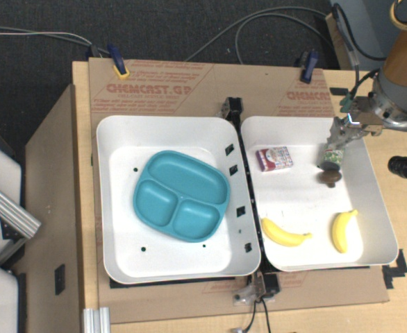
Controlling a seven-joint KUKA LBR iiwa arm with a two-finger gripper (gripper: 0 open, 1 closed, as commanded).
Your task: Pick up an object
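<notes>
The fingers [333, 151] hang over the far right part of the right bin [380, 193], pointing down, with a small greenish object [331, 158] at their tips — it appears to sit between them, though the view is too small to tell how tightly they close on it. Just below lies a small dark brown object [330, 178] on the bin floor, near the greenish one. To the left, in the same bin, a small red-and-white carton [273, 159] lies flat. Nearer the front edge are two bananas — one banana [284, 232] at the near left of this bin, the other banana [343, 230] at the near right, well apart. The left bin [113, 186] holds a teal divided plate [181, 195]. Both bins rest on a cardboard sheet [155, 82] on the table, clamped at its far edge by two blue clamps [118, 62].
</notes>
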